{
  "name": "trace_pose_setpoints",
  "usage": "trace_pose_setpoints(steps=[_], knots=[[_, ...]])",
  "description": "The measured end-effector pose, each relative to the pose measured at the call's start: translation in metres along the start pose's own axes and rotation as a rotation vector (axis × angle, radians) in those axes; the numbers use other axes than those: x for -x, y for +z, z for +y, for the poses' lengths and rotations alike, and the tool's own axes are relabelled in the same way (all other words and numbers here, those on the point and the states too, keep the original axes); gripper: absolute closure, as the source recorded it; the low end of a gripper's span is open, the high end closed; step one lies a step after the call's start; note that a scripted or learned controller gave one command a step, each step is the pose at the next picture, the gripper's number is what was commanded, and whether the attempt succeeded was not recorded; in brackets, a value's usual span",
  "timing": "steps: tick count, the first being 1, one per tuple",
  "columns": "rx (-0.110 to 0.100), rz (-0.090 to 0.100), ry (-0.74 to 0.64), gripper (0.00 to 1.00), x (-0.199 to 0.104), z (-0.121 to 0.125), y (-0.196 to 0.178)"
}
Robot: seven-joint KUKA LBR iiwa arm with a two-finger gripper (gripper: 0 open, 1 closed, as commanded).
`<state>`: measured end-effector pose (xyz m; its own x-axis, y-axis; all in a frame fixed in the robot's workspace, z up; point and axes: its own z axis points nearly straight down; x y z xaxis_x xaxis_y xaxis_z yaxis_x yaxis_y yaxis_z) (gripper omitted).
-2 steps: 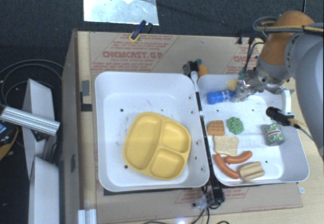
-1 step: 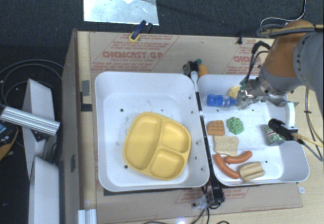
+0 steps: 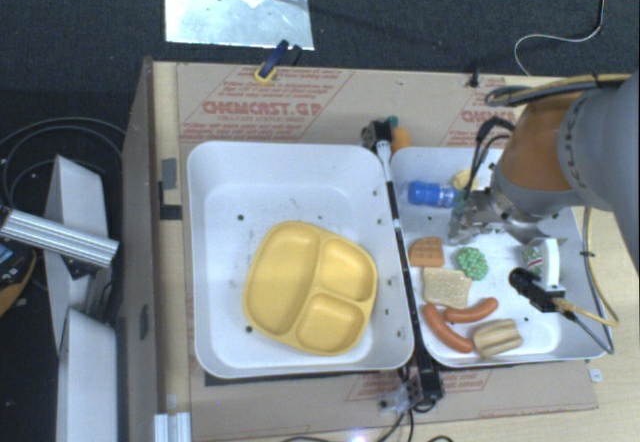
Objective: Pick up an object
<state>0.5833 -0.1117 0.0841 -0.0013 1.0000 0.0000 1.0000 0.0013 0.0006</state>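
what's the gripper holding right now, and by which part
It cannot be told. The gripper is low in the right bin, between the blue bottle and the green item, with nothing visibly between its fingers.

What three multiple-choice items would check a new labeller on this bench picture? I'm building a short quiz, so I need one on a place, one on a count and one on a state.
1. Where does the yellow divided plate lie?
A. In the left bin
B. In the right bin
C. On the cardboard

2. How many compartments does the yellow plate have?
A. Two
B. Three
C. Five

3. How does the blue bottle rest?
A. Upright
B. On its side
C. On the yellow plate

Answers:
1 A: the plate sits alone on the left bin's floor.
2 B: ridges split it into one large well and two smaller ones.
3 B: the bottle lies lengthwise in the right bin, near the divider, just left of the gripper.
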Motion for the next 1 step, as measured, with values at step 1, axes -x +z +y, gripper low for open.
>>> trace_pose_setpoints(steps=[1], knots=[[0.001,-0.002,0.000,0.00,0.0955,0.0267,-0.0009]])
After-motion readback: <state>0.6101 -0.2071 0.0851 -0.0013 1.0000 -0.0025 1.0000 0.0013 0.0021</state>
